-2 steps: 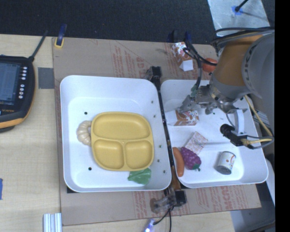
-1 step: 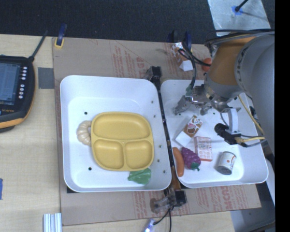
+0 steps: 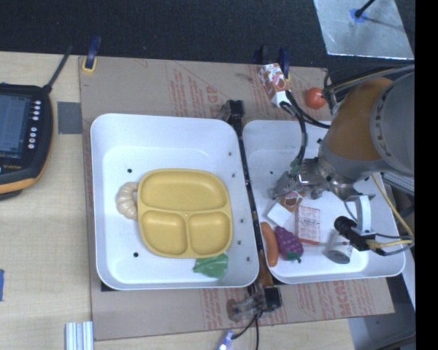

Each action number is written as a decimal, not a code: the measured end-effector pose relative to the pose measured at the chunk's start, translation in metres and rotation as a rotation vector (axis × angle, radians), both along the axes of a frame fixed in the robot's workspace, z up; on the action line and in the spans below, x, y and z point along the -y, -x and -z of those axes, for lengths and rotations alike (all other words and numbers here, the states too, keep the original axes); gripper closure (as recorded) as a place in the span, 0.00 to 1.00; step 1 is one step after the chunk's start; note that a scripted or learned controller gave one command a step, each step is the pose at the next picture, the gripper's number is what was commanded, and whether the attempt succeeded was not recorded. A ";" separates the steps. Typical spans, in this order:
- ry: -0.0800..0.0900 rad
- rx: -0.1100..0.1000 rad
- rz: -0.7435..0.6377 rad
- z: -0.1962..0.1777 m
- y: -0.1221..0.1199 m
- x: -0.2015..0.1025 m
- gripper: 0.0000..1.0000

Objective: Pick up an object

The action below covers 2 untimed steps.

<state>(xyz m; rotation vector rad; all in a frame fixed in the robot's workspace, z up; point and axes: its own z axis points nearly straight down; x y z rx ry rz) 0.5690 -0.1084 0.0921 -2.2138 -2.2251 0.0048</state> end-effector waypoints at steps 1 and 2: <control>0.002 0.001 -0.003 -0.011 -0.001 0.001 1.00; -0.001 0.002 -0.001 -0.100 0.000 -0.095 1.00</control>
